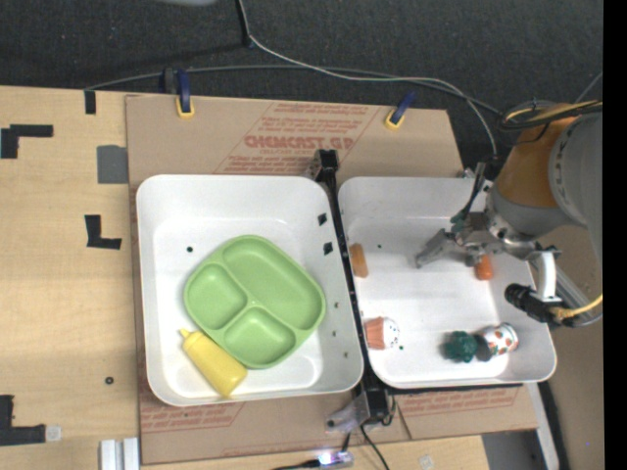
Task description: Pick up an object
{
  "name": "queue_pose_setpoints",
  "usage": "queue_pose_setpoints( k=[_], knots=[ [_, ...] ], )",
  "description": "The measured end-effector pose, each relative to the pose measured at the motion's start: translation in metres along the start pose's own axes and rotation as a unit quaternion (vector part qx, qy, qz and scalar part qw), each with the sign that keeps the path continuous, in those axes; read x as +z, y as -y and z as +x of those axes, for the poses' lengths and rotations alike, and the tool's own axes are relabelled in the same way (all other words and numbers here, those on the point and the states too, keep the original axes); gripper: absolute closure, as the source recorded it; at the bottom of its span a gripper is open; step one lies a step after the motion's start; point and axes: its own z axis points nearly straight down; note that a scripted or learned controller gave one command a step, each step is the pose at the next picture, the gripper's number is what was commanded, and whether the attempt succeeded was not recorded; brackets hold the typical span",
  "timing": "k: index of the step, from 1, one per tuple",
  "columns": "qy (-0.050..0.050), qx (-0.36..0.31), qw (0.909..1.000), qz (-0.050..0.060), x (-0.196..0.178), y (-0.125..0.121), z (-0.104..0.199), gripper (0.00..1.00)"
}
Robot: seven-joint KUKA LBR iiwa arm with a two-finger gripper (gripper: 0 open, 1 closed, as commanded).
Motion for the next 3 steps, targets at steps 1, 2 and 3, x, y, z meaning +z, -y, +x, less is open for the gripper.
queue_pose_setpoints(
  k=[1, 2, 3],
  knots=[
    [0.001, -0.001, 1.0, -0.002, -0.014, -0.001, 0.0, 1.0],
    [-0.001, 0.0, 1.0, -0.001, -0.061, -0.008, -0.006, 1.0],
    [-0.001, 0.0, 1.0, -0.002, -0.104, -0.012, -0.006, 1.0]
  ],
)
